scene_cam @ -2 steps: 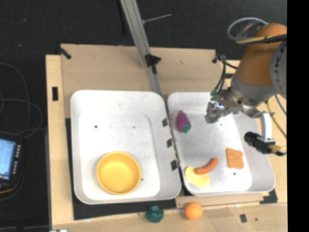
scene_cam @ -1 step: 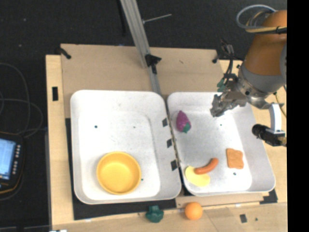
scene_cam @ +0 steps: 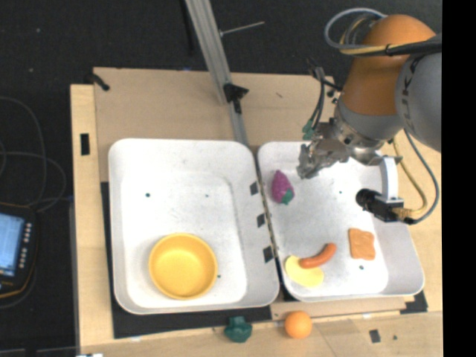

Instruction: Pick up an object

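My gripper (scene_cam: 309,166) hangs over the back left part of the right bin (scene_cam: 401,277), a short way right of and above a purple grape-like toy (scene_cam: 281,187) that lies near the bin's left wall. Nothing shows between its fingers. Toward the front of the same bin lie an orange sausage-shaped toy (scene_cam: 317,256), a pale yellow slice (scene_cam: 303,273) under its left end, and an orange square block (scene_cam: 361,244). A yellow bowl (scene_cam: 182,265) sits in the front of the left bin (scene_cam: 134,162).
An orange ball (scene_cam: 297,324) and a small green toy (scene_cam: 238,329) lie on the bench in front of the bins. A slanted metal pole (scene_cam: 216,58) rises behind the gap between the bins. A tablet-like screen (scene_cam: 11,248) sits far left.
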